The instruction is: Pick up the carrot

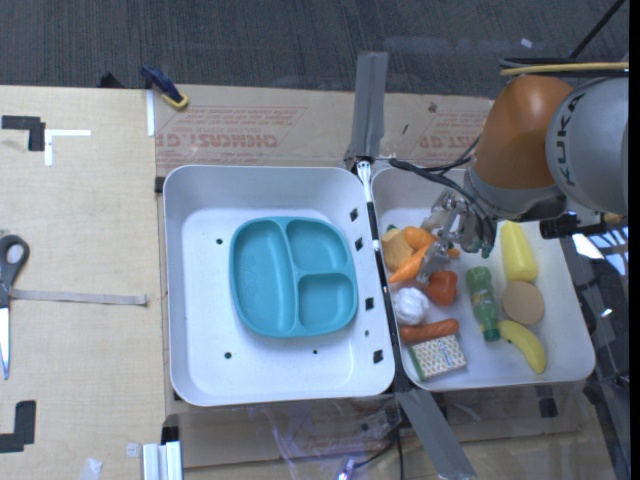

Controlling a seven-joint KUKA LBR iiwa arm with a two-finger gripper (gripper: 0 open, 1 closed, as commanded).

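Packet: nearest thing in the right bin, by its left wall.
Sausage: red, just beyond the packet.
Banana: near right part of the right bin.
Egg: brown, just beyond the banana.
Bottle: green, lying near-to-far between the egg and the tomato.
White ball: left of the tomato, near the bin's left wall.
Carrot: orange, lying in the left part of the right bin, beyond the white ball, its right end beside the gripper.
Gripper: low over the right bin, just right of the carrot and touching or almost touching it; I cannot tell how wide it stands or whether it has the carrot.
Yellow piece: upright-looking, right of the gripper.
Plate: teal, three compartments, in the middle of the left bin.
Scissors: on the bench at the far left edge.
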